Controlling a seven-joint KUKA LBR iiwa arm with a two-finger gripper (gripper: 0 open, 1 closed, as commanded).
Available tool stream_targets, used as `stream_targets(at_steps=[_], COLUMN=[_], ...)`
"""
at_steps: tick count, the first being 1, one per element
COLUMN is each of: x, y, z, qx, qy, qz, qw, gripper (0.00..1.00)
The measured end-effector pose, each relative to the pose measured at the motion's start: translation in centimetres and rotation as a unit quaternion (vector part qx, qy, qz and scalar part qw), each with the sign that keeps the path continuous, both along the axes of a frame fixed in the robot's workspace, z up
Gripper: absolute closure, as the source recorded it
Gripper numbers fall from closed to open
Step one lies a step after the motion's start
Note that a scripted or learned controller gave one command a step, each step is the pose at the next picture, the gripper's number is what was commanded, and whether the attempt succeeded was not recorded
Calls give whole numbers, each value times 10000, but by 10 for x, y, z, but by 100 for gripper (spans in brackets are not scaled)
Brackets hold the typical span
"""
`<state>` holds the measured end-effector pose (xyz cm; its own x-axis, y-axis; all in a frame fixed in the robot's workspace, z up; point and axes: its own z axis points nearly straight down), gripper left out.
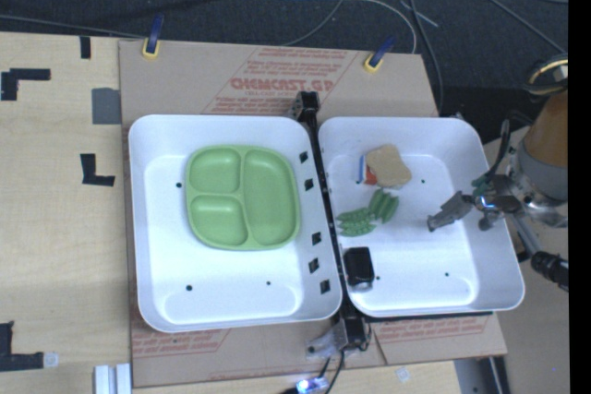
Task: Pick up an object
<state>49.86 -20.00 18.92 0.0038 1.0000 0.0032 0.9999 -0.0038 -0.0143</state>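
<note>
Dark carpet with loose cables lies behind the tabletop [55, 198], a pale wooden surface with a cardboard sheet [277, 78] under two shallow white bins.

From the fixed camera above, the right bin [462, 291] serves as the landmark. Inside it, toward its upper left, sits a tan sponge-like block [388, 165], soft and roughly cut; just below that lie green pea pods [371, 210], lumpy and probably plastic; at its lower left rests a small black block [357, 265], hard-edged. The pincer [445, 215] hangs over the bin's right half, well apart from all three, and nothing sits between its fingers; whether they are spread I cannot tell.

Left of the bin, its twin holds a smooth green divided plate [244, 197].

To grasp well, I judge the arm should centre over the sponge, whose yielding bulk forgives error, before descending.
</note>
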Motion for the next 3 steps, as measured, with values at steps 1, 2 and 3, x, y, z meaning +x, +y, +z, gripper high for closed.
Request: stream_targets(at_steps=[1,2,3], x=[3,2,4], y=[0,10,7], z=[7,-42,-104], qx=[-15,-7,-22], qy=[-62,-41,-67], qz=[21,24,23], qw=[10000,10000,10000], gripper=[0,0,0])
